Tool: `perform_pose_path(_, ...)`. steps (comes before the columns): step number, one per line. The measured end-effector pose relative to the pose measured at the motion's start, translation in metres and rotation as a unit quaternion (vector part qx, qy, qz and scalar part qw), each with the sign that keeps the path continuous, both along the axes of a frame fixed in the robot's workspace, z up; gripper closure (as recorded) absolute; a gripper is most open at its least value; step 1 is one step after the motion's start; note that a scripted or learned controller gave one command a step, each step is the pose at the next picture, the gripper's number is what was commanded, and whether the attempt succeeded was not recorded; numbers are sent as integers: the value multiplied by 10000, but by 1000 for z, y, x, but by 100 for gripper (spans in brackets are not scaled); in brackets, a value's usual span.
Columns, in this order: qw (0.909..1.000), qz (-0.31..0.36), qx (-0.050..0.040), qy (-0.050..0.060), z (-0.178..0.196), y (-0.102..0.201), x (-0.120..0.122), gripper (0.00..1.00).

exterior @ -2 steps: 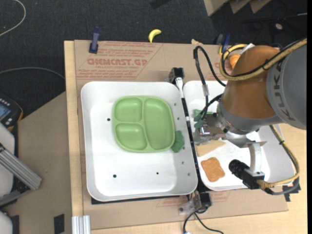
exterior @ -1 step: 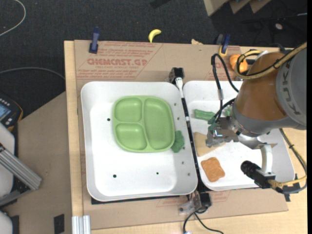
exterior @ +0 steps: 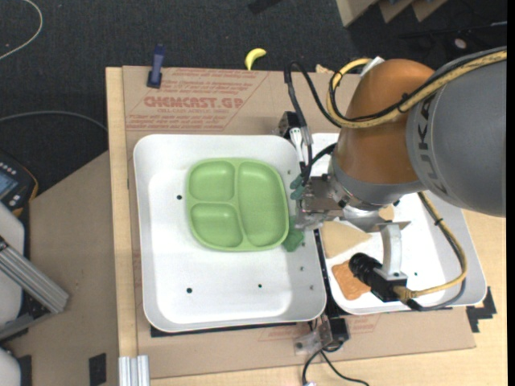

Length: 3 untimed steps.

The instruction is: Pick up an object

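Arm (exterior: 386, 135): hanging over bins' shared edge; gripper (exterior: 299, 211) touching green plate (exterior: 237, 204) at left bin's (exterior: 161, 240) right edge; finger state: can't tell.

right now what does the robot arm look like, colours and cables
A bulky grey arm with a rounded orange band above the wrist. Yellow and black cables loop over it, another trails below. The gripper has dark green fingers.
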<state>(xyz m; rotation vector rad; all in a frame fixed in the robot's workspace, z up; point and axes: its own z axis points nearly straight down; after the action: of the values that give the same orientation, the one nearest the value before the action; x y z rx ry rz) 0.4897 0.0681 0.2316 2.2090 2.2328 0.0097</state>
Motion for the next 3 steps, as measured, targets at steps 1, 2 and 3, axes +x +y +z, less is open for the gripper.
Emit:
perform_pose_path(1,10000,-35,-14,13,12,26,-11,100)
perform_pose_path(2,10000,-59,-9,-62,153,-9,-9,100)
perform_pose_path(3,10000,-79,-27,-4,169,-65,-10,100)
